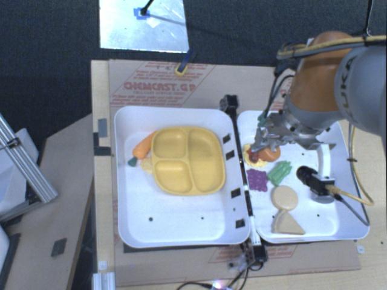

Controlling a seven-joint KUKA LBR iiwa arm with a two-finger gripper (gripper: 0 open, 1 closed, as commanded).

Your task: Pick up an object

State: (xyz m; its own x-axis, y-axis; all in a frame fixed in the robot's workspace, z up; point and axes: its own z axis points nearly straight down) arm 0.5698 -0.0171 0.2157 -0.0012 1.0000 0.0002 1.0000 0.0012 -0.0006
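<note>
right bin (340, 217): gripper (259, 147) is low over its upper-left part, with the grey arm (338, 83) coming in from the right. we cannot tell whether the gripper is spread or closed, as its tip merges with what lies under it.

a red-and-orange piece (268, 155) lies right at the gripper tip, touching or nearly so. we cannot say it is gripped.

just below it there is a purple grape cluster (257, 180) near the bin's left wall, with a green piece (279, 173) beside it to the right. lower down we note a tan round piece (284, 197), and below that a tan wedge (289, 224) near the front wall.

left bin (181, 219): a yellow divided plate (184, 161) with three compartments sits around the middle. an orange carrot (143, 145) lies at a slant against the plate's upper-left edge, its green end toward the bin's left wall. a pale yellow bit (147, 165) pokes out at the plate's left edge, and we could not identify it.
</note>
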